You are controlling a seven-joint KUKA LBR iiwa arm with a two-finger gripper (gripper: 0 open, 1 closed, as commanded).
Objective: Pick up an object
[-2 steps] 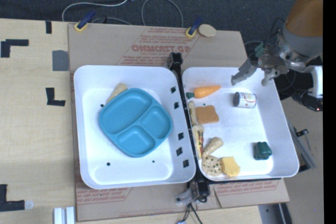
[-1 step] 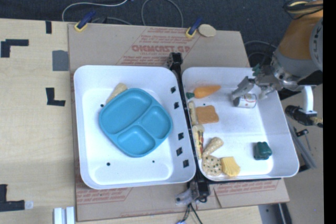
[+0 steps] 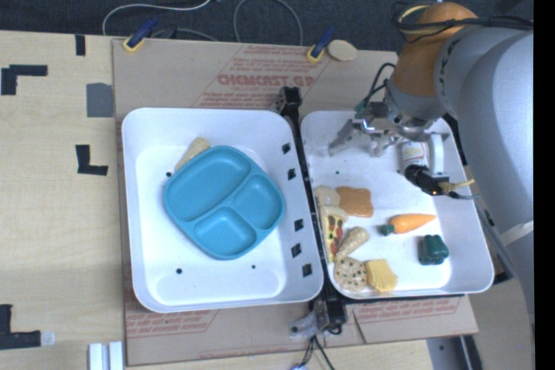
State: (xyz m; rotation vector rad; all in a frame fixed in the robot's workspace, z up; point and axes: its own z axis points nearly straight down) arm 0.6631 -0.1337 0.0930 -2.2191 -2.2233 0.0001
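The orange plastic toy carrot (image 3: 411,223) lies flat in the right-hand shallow white bin (image 3: 464,273), apart from the dark green toy (image 3: 433,250) beside it, leaving room around it. The two-finger gripper (image 3: 364,134) hovers over the bin's bare far end, fingers spread and empty.

even, bright overhead light; white bins (image 3: 139,186) slightly washed out, soft shadows, whole view mildly blurred
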